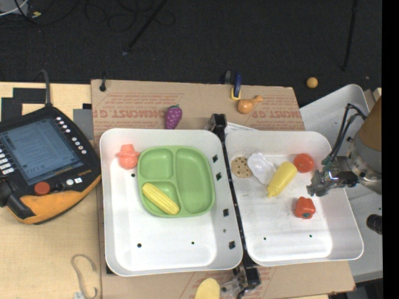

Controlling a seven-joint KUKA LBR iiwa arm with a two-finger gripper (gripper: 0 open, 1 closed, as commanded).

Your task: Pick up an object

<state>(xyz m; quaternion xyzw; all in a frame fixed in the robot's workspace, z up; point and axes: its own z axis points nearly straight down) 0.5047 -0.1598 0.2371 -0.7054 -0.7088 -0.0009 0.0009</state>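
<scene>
Two white bins sit side by side on the bench. The left bin (124, 242) holds three things: one green plate (187, 185) with three compartments, one corn cob (160, 199) lying in the plate's lower left compartment, and one pink toy (127, 157) just beside the plate's upper left edge.

The right bin (293, 245) holds five things: one cookie (240, 166) near the divider, one white piece (260, 165) beside it, one yellow bottle (281, 178) tilted and touching the white piece, one tomato (304, 162) near the far right, and one red pepper (304, 208) below it.

The tool (319, 185) hangs over the right bin's right side, between the tomato and the pepper, with nothing visibly between its fingers; how wide they stand I cannot tell.

Outside the bins on the cardboard lie one purple grape bunch (173, 116) and one orange pear (248, 104). One pendant (43, 161) rests at the left.
</scene>
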